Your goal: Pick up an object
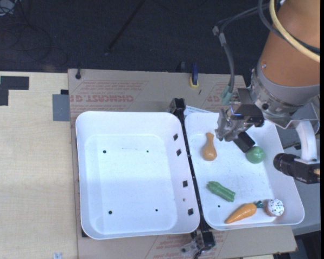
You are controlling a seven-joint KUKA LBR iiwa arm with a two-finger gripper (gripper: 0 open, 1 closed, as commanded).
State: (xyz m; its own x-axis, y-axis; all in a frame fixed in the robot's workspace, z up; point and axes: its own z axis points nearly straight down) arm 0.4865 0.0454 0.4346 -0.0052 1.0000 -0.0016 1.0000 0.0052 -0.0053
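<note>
A small tan toy shaped like a pear or gourd [208, 147], with a narrow neck pointing up the view and a rounder orange-brown bulb at its lower end, lies on the floor of the right bin [262, 196], in its upper left part, close to the divider between the bins. The gripper [224, 132] hangs just right of and above the toy's neck, near it but with nothing seen between its parts; whether the claw is apart or together cannot be told from this slanted view. To the right, a green ball [254, 155] sits near a dark part of the tool. Lower down lie a green ridged pickle-like piece [221, 190], an orange carrot [241, 213] with a green top, and a white speckled ball [275, 207] just beside the carrot's top. The left bin [128, 174] sits alongside, on brown cardboard [129, 93].
</note>
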